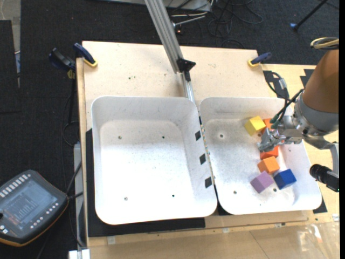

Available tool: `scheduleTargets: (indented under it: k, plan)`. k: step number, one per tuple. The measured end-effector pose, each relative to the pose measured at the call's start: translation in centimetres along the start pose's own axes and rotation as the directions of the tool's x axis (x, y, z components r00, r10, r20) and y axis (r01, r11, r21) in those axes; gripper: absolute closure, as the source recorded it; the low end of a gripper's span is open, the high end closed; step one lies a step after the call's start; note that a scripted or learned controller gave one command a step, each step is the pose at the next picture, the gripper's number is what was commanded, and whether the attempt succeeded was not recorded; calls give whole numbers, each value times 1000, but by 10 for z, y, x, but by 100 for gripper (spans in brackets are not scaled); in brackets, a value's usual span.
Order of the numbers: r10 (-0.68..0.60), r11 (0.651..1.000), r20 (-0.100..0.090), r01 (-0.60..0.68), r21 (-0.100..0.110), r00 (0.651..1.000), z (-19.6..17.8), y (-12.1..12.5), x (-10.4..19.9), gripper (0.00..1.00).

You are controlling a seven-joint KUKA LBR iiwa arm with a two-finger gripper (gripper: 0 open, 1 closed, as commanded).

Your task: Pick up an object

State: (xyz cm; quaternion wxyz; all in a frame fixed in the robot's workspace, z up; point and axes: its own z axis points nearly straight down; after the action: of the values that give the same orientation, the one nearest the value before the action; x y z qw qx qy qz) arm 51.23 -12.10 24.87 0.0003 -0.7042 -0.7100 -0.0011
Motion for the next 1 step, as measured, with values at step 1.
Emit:
scheduleTargets:
  k: [1]
  plan:
    - [0, 1000, 0, 0, 2, 1000, 12, 3, 55, 100]
